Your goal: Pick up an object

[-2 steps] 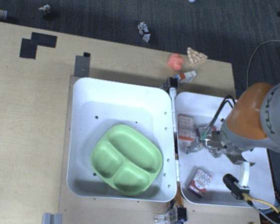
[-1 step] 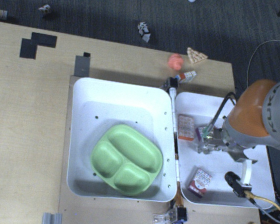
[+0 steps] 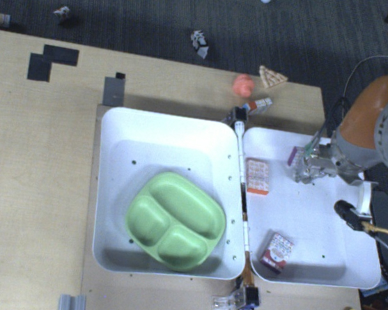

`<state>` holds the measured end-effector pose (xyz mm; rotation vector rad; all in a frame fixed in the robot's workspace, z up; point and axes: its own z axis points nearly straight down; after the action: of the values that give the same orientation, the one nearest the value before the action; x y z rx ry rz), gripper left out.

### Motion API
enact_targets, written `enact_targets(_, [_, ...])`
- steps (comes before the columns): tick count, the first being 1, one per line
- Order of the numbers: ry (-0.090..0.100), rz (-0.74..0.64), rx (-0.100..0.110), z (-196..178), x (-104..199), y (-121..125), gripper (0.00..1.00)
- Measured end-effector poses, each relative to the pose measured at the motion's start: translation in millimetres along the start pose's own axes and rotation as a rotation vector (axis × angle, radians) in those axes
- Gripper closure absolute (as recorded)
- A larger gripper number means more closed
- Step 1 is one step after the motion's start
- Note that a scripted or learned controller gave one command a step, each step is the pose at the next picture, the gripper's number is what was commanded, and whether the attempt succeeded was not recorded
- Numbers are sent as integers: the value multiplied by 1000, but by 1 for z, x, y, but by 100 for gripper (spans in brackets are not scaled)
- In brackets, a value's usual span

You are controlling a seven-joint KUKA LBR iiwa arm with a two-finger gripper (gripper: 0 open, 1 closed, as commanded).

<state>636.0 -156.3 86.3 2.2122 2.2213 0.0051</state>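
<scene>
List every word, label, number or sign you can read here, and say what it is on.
None can be read.
Small box in the right bin: printed face, too blurred.
Small carton near that bin's front: red and white print, too small.
Green tray: no marking visible.

One fixed cam sat high above my bench (image 3: 28,187), looking down at a slant, far enough back to take in both white bins (image 3: 183,132) plus floor beyond. My arm (image 3: 387,125) came in from its right edge, so my gripper (image 3: 309,168) showed over the right-hand bin, w/ the left bin further across frame.
</scene>
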Motion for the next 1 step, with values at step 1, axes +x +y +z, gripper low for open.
enact_targets(1, [2, -2, -1, -114, 31, 36, 100])
